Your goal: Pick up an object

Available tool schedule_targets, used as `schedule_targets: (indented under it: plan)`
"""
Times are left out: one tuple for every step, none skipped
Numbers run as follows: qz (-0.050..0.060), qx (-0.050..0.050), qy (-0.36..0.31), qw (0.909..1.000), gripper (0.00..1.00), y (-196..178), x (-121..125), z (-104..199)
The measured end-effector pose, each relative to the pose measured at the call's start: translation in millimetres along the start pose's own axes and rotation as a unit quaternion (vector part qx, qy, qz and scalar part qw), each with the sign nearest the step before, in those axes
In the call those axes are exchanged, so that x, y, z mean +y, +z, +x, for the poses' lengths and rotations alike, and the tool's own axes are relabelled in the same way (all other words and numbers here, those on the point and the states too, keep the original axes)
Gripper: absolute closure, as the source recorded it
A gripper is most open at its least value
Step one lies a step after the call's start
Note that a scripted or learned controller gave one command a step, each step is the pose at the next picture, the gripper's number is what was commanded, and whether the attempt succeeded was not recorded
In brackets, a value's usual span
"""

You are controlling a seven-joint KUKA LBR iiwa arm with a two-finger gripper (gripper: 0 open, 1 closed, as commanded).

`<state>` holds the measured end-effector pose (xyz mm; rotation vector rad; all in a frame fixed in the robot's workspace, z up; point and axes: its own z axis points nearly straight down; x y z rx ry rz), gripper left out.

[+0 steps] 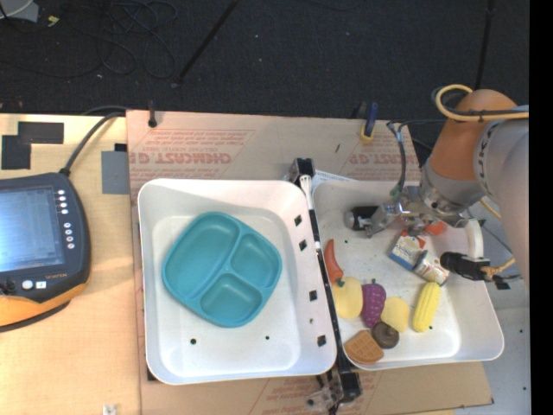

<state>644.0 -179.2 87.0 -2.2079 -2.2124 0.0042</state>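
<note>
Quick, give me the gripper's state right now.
Gripper: low in the right bin, whether open or closed cannot be told; nothing seen between its fingers.

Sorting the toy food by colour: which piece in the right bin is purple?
The grapes, low in the right bin, between two yellow pieces. The corn is yellow, the cookie brown.

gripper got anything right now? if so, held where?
Cannot tell. The gripper is low in the right bin, apart from the small carton and the toy corn; no object shows between its tips.
</note>
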Motion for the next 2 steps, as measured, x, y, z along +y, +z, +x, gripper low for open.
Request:
schedule_targets:
  plan:
    - [-0.009, -0.006, 0.001, 0.9999, 0.0, -1, -98, 4]
    - [-0.012, -0.008, 0.0, 0.9999, 0.0, 0, -133, 75]
